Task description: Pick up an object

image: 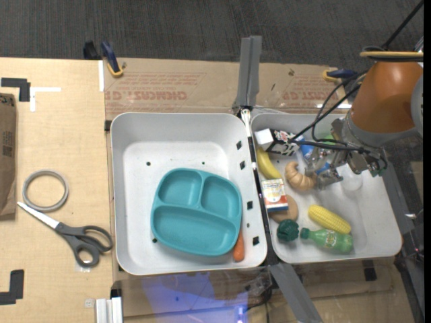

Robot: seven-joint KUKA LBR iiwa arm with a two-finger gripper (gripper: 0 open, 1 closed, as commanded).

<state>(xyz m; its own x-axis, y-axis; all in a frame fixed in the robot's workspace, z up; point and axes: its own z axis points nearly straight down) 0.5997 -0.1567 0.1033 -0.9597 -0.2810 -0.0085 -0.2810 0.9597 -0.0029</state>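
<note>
My gripper [322,167] hangs low in the right bin [381,249], below the orange band of the arm [384,96]. It is just right of a tan croissant [297,177], close to it or touching. A banana [268,164] lies to the left along the bin wall. Below are a small carton [275,194], a brown potato [285,211], a broccoli piece [288,231], a corn cob [328,219] and a green bottle [331,240]. Cables and the wrist hide what lies directly under the gripper.
The left bin [135,147] holds a teal divided plate [196,210] with a carrot [239,249] at its lower right edge. On the bench to the left lie scissors [73,234] and a tape roll [45,190]. A white box [263,138] sits at the right bin's back left corner.
</note>
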